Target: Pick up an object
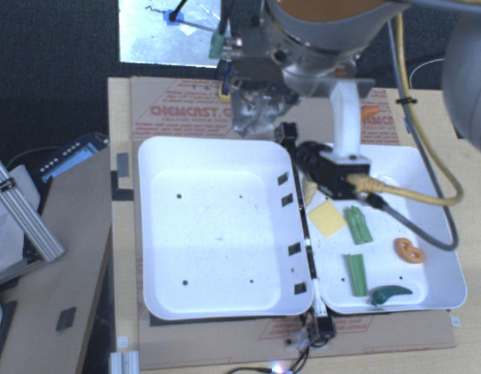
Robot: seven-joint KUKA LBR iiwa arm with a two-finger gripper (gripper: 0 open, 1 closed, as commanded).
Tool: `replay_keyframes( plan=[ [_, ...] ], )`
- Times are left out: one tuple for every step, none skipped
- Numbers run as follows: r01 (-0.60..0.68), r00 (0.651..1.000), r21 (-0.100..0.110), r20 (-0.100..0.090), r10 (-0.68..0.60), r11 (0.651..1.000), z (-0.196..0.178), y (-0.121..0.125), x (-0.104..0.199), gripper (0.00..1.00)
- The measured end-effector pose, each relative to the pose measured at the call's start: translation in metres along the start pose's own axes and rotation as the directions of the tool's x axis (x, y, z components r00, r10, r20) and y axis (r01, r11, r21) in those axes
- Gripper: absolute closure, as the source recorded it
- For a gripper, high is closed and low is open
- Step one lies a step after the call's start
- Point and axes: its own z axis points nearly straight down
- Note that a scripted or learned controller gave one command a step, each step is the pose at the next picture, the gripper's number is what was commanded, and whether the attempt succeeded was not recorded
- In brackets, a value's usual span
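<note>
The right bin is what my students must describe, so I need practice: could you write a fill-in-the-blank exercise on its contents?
1. The flat square piece in the right bin is coloured ____.
2. The pretzel-shaped piece is coloured ____.
3. The two straight sticks are coloured ____.

Missing words: yellow; orange; green.

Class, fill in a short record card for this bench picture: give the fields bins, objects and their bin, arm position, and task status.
bins: left bin and right bin, side by side
objects: yellow square, two green sticks, orange ring, dark green pepper, all lying in the right bin
arm position: arm over the bins' far edge
gripper: gripper near the left bin's far rim, holding nothing visible
task status: no object picked up yet
</note>
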Motion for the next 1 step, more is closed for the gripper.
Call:
replay_keyframes(
  plan=[
    [0.005,1.000,0.000,-0.001,-0.005,1.000,-0.0106,0.0003,0.0001,1.00]
  ],
)
